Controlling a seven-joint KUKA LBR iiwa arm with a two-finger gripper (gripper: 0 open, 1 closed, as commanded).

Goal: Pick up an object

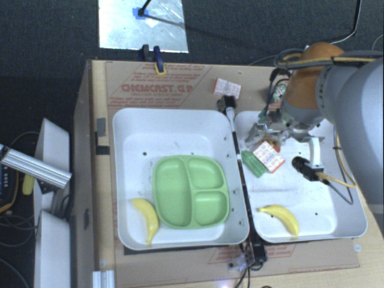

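My gripper (268, 134) hangs low over the back left part of the right bin (336, 221), under the grey arm with its orange band. Right below it lies a small red-and-white box (269, 157), partly tucked under the gripper. A green cylindrical object (252, 164) rests against the box's left side, near the bin's left wall. A yellow banana (281, 218) lies toward the front of the right bin, well apart from the gripper. Whether the gripper touches the box cannot be seen.
The left bin (138, 131) holds a green divided plate (191, 191) and a second banana (146, 219) at its front left. A black plug with a yellow cable (306, 168) hangs from the arm over the right bin. A small tag (227, 88) lies behind the bins.
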